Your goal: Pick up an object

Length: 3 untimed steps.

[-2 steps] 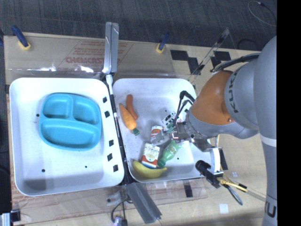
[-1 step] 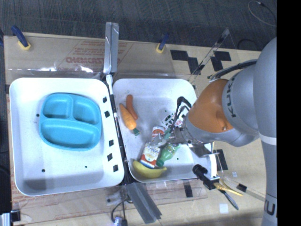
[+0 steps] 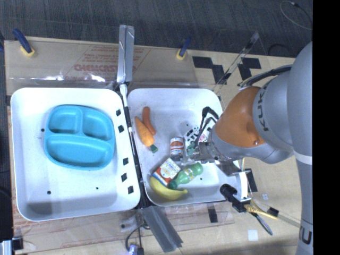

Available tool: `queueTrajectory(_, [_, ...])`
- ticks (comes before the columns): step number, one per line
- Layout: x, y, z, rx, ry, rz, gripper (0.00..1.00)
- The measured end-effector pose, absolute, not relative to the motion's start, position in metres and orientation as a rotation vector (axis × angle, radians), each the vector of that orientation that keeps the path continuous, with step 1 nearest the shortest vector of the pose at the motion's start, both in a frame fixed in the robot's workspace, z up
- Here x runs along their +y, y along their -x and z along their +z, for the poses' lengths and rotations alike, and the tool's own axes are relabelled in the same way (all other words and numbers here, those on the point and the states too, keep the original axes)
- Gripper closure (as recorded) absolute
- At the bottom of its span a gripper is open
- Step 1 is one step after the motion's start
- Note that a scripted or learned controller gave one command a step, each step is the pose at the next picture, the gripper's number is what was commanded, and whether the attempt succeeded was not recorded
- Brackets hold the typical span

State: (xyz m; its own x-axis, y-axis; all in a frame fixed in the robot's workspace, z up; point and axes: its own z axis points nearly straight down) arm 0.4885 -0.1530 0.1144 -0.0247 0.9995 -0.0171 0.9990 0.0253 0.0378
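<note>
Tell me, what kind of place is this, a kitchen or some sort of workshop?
Most likely a robot test bench in a lab, not a kitchen. A grey and orange arm reaches over two white bins, one holding toy-like food such as a banana and carrots, with clamps fixing the board.

A blue divided tray (image 3: 79, 136) lies in the left white bin (image 3: 32, 195), blue clamps (image 3: 24, 42) behind.

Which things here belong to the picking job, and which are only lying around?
For the job:
gripper
small can
green bottle
banana
two carrots
snack packet
right bin

Lying about:
blue divided tray
left bin
blue clamps
</note>
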Motion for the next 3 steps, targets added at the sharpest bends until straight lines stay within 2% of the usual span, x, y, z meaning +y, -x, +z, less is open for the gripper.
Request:
queueTrajectory(1, [-0.153,-0.488,0.114,2.221,-2.166,0.023,0.00])
queueTrajectory(2, [-0.148,-0.562,0.091,2.474,-1.940,-0.001,0.00])
queueTrajectory(3, [-0.147,-0.563,0.101,2.479,-1.935,-0.002,1.00])
